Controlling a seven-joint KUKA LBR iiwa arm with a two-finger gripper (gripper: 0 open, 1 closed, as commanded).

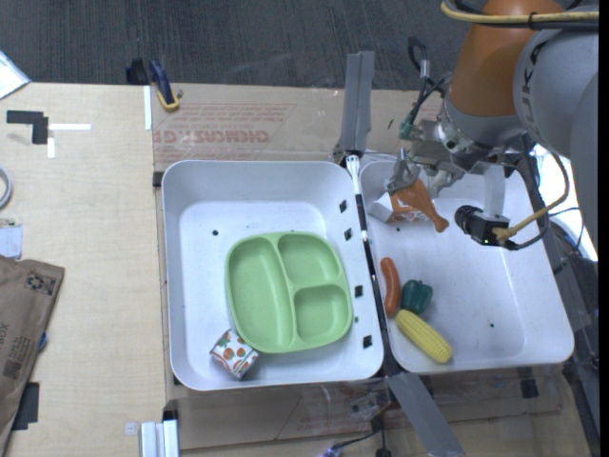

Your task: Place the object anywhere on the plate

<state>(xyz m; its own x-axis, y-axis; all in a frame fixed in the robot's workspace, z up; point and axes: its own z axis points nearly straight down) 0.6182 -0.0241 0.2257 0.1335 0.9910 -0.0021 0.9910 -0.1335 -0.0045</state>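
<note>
— Well, where is the orange toy?
— Pinched between the gripper fingers, over the right bin; it looks light and rigid, held at its upper end.
— And the green plate?
— Waiting in the left bin.

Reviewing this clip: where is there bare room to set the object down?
All three compartments of the green divided plastic plate are bare. The left white bin is open behind the plate; its front corner holds a small patterned carton. In the right white bin, toy food crowds the left wall.
</note>
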